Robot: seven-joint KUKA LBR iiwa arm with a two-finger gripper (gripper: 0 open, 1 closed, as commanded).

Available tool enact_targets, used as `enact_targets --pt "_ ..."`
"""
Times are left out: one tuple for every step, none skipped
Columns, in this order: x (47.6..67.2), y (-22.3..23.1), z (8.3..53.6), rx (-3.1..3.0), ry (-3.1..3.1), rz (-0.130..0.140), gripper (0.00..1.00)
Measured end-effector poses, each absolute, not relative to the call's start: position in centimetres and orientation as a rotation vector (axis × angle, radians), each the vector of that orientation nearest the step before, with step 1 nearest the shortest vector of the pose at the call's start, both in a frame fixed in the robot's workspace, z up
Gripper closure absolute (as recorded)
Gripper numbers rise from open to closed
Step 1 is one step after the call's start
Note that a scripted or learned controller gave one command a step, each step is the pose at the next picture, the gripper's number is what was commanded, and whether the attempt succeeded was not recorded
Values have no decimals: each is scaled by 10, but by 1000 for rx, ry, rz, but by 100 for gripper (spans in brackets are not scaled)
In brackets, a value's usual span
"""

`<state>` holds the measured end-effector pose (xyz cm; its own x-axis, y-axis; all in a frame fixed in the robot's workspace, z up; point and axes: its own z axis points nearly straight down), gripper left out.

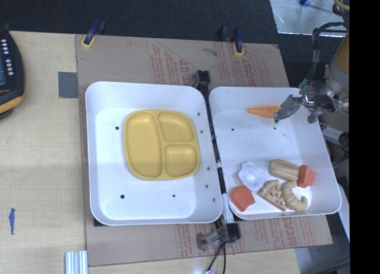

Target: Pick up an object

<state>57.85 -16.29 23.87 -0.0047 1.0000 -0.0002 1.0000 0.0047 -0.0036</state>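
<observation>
We see the claw point(284, 112) low over the right shallow white bin point(314, 142), its dark fingers at the thick end of a slim orange plastic carrot point(262, 111); we cannot tell whether they grip it.

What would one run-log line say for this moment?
end effector: at orange carrot, right bin | held: nothing seen | yellow tray: left bin

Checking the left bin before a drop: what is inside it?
The left bin holds one yellow divided plate, its three compartments bare. Whatever part of the bin floor lies under the plate is covered.
</observation>
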Motion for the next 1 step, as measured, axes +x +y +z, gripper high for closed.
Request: enact_targets --pt "528 -188 129 -2211 -2213 15 0"
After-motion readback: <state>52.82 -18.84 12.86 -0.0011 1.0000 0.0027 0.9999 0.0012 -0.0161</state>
